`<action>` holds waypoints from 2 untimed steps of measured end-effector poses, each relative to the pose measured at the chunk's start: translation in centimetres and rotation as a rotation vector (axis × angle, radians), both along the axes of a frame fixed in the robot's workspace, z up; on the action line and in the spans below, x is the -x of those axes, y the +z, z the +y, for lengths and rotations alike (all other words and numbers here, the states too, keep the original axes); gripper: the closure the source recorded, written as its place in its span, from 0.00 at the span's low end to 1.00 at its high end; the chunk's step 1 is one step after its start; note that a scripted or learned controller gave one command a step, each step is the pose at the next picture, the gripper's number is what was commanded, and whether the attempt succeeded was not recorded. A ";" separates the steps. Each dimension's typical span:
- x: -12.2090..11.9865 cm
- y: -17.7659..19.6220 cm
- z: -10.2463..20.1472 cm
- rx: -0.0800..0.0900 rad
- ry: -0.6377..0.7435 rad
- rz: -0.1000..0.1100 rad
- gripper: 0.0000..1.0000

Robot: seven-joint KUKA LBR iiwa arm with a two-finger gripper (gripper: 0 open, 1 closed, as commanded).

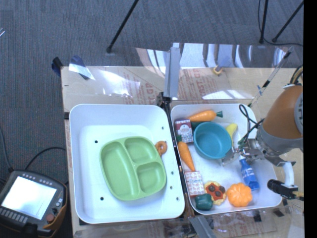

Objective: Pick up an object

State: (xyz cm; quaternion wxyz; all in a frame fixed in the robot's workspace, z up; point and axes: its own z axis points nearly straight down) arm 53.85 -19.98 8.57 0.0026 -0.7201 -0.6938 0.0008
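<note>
The gripper (237,155) hovers just right of the blue bowl (213,140), beside the blue bottle (248,173); jaw state cannot be determined.

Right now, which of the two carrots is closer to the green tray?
The carrot lying along the right bin's left wall, just left of the blue bowl. The other carrot sits at the far end of that bin, farther from the green tray.
</note>
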 end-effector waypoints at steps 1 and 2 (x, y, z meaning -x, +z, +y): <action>0.0 1.0 -0.2 -0.001 -0.006 0.000 1.00; 1.3 0.0 2.8 -0.001 0.230 -0.001 1.00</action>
